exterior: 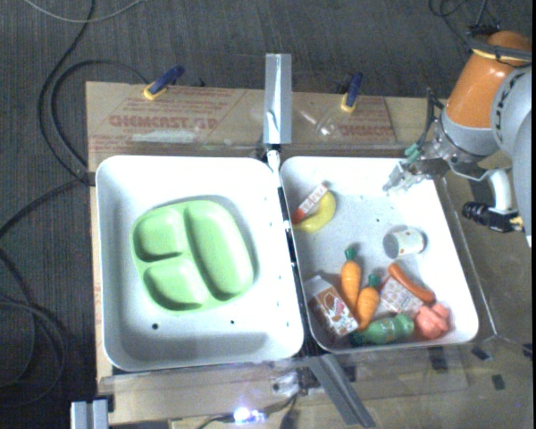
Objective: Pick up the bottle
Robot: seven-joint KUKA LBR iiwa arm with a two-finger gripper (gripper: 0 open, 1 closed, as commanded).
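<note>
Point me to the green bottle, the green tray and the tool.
green bottle (386,329): camera view, middle of its body, front of the right bin.
green tray (195,254): camera view, ridge between compartments, left bin.
tool (400,179): camera view, at the fingertips, above the right bin's far edge.

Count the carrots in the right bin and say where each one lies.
2. One carrot lies near the right bin's middle; the other carrot lies just right of it, lower. More could be hidden in the pile along the near edge.
</note>
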